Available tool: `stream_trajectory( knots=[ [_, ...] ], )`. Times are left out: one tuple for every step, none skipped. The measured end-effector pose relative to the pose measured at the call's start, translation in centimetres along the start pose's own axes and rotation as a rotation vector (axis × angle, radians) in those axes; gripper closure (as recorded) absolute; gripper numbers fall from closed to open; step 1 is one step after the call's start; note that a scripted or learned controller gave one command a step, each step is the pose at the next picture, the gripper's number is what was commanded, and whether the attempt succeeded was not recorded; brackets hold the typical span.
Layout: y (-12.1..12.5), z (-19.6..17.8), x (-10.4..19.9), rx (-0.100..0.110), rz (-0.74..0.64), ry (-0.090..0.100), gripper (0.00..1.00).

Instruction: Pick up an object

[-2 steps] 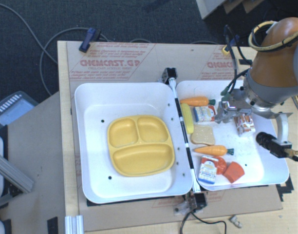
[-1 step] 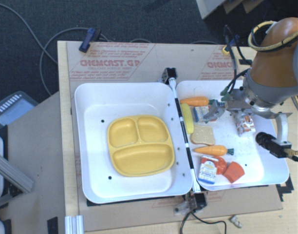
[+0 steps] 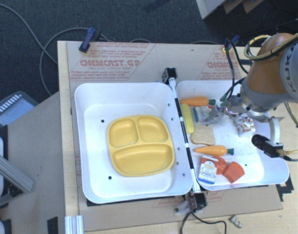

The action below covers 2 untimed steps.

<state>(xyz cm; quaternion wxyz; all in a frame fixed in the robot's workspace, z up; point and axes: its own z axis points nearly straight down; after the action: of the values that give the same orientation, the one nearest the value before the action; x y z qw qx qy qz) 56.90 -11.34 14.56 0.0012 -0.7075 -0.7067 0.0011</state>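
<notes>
A yellow three-compartment tray (image 3: 139, 145) sits mid left bin (image 3: 85, 106). In the right bin (image 3: 270, 172), an orange carrot (image 3: 212, 150) with green tip lies near the middle. The gripper (image 3: 218, 113) hovers near the far-left corner, finger spread unclear.

Red print runs across the brown protective sheet (image 3: 139, 57) that covers the desk behind the two bins. Behind the left bin the large line reads "CHEMCAST GP", with smaller red lines above and below it too fine to make out. The same print repeats behind the right bin (image 3: 214, 65), where cables cut it off after the first letters. The small packets in the right bin carry printing, but none of it is legible.
</notes>
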Motion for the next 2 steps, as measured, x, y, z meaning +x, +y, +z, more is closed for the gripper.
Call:
stream_trajectory(
  knots=[
    [5.72,5.94,1.61,-0.008,0.001,-0.007,0.00],
    [5.75,4.95,1.69,-0.009,0.001,-0.006,1.00]
  ],
)
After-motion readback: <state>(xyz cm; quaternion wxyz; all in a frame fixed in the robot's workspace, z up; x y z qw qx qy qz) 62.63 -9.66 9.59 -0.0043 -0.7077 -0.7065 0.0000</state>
